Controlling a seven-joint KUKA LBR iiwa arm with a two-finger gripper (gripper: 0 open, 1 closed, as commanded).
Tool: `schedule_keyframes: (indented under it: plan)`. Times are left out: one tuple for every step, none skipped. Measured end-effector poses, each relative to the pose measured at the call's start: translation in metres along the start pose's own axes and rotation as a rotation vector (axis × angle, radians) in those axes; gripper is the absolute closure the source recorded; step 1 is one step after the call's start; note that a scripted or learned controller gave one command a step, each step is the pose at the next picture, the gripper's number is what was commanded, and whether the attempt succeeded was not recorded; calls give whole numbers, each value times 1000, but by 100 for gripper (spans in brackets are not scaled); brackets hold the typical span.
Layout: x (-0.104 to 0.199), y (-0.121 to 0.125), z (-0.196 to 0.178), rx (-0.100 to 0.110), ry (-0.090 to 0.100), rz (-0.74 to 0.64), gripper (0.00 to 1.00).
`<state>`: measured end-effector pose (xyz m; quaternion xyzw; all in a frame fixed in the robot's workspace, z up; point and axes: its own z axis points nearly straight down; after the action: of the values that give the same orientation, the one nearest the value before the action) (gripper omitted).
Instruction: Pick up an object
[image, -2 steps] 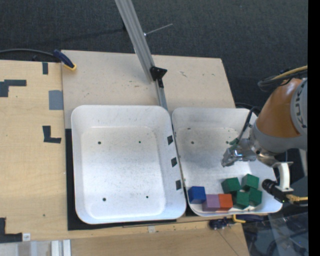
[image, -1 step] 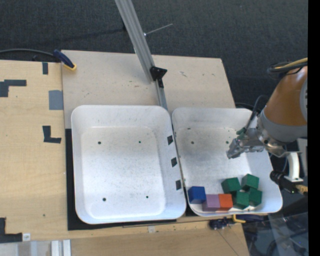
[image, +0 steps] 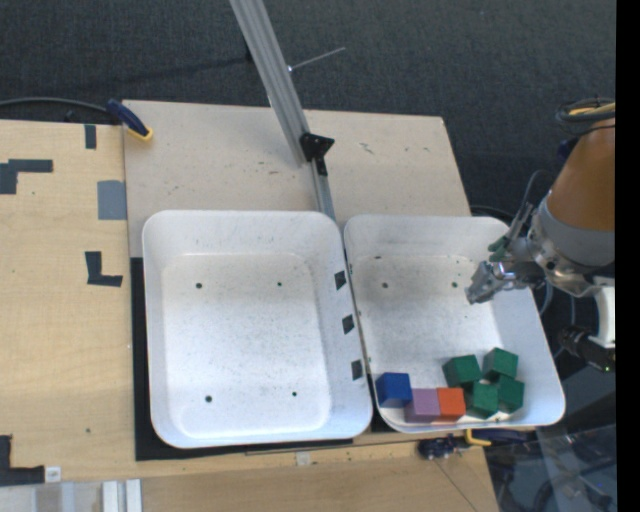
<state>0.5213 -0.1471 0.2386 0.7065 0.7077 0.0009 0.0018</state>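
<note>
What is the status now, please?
Gripper over right bin, holding nothing seen. Blocks clustered in that bin's near corner, untouched. Nothing between gripper and blocks.

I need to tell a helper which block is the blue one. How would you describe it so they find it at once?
Look in the right bin, at the cluster of blocks along its near edge. The blue block is the leftmost of that cluster, by the wall shared with the left bin. A purple block sits beside it; it is the only blue one.
</note>
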Motion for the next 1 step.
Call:
schedule_keyframes:
  plan:
    - [45,26,10,5,2,-4,100]
